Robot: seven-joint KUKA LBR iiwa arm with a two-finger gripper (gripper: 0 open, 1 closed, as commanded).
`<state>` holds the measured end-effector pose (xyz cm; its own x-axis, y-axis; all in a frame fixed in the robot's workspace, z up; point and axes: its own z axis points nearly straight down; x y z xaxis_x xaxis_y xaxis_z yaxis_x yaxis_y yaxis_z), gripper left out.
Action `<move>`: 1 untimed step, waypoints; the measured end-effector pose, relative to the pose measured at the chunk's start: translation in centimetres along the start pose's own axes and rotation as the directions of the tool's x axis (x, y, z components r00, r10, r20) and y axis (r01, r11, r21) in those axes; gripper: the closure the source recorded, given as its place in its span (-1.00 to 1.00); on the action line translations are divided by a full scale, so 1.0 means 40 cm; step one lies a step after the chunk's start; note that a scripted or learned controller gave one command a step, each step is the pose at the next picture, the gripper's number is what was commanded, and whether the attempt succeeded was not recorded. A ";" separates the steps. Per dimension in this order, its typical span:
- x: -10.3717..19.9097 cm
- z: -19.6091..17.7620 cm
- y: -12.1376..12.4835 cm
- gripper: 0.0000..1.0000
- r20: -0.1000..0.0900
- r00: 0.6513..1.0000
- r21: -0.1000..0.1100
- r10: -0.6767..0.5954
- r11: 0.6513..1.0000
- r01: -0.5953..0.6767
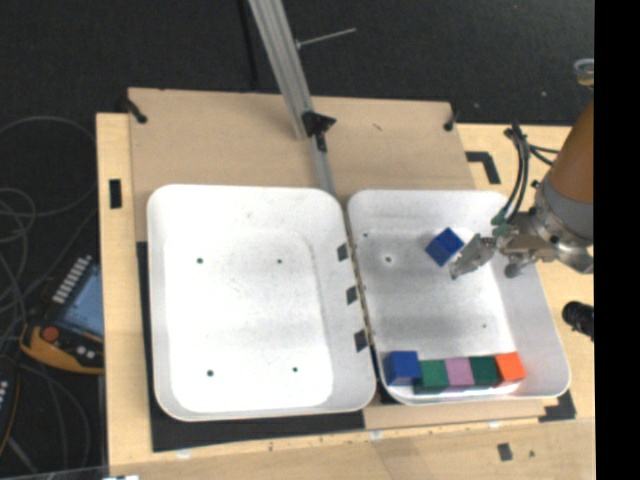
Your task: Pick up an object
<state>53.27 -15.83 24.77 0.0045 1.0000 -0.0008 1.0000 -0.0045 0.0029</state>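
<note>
Down at the near edge, the right-hand shallow white plastic bin (530, 308) carries a neat row of small cubes along its six o'clock wall: a dark blue cube (402, 366) at the row's nine o'clock end, then a dark green cube (433, 374), a pale lilac cube (458, 371), a second green cube (485, 370), and an orange cube (510, 366) closing the row at the three o'clock end, all touching shoulder to shoulder. Beside it, the left-hand shallow white plastic bin (200, 218) shows its bare floor with a few dark dots.

Moving up the right bin, a lighter blue cube (444, 245) sits alone toward twelve o'clock of that bin's floor, turned so one corner points at the camera, well apart from the row below. Just at its three o'clock comes the two-finger gripper (476, 256) on the grey arm with the orange band (572, 173). One grey finger (468, 258) reaches down beside the blue cube, near or touching its edge; the cube is not seen between the fingers. Whether those fingers stand spread or closed, I cannot tell from this slant. Black cables (520, 173) loop off the wrist.

Farther back, the tan wooden bench top (230, 133) runs behind both bins, and a long grey metal rail (285, 53) slants up from the gap between them toward twelve o'clock
</note>
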 end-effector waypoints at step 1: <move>-0.055 0.201 0.153 -1.00 0.000 1.000 0.007 -0.007 1.000 0.007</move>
<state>59.41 -18.07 16.76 -0.0026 1.0000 -0.0013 1.0000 0.0026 -0.0042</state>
